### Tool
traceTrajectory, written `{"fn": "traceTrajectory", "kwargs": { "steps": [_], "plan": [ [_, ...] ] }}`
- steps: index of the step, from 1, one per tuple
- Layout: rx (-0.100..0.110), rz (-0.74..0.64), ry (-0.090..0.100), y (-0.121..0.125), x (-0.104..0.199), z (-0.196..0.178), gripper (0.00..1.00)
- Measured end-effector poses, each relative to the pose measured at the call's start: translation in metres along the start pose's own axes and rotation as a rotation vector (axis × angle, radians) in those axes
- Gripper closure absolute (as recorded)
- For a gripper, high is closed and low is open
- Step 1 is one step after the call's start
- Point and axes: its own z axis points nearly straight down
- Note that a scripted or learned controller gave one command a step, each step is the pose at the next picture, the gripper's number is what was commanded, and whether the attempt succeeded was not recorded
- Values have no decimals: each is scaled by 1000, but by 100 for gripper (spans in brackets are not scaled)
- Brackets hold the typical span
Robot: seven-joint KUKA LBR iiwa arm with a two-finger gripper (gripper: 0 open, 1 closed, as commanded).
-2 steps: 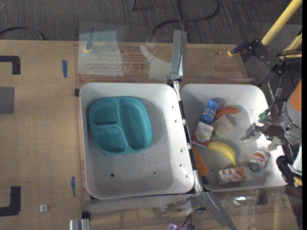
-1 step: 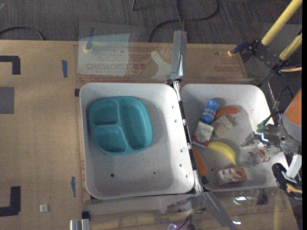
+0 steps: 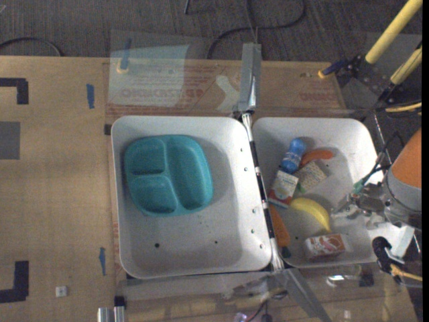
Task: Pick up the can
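The can point(image 3: 326, 245), white and red with a pale end, lies on its side near the front edge of the right bin point(image 3: 348, 134). My gripper point(image 3: 357, 205) hangs over the right part of that bin, a little behind and to the right of the can and apart from it. Nothing shows in its grasp. The grey arm with its orange band point(image 3: 410, 168) comes in from the right edge.
In the right bin are a yellow banana point(image 3: 312, 212), a blue-capped bottle point(image 3: 288, 170), a small packet point(image 3: 312, 175), an orange item point(image 3: 317, 155) and a carrot point(image 3: 279, 228) by the divider. The left bin point(image 3: 181, 247) holds a teal divided plate point(image 3: 167, 174).
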Motion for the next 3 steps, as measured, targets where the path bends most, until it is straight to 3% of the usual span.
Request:
{"fn": "traceTrajectory", "kwargs": {
  "steps": [1,2,3],
  "plan": [
    [-12,39,-7,85,41,6,0],
    [-12,38,-9,86,41,-2,100],
    [0,278,-8,28,132,-88,100]
  ]
}}
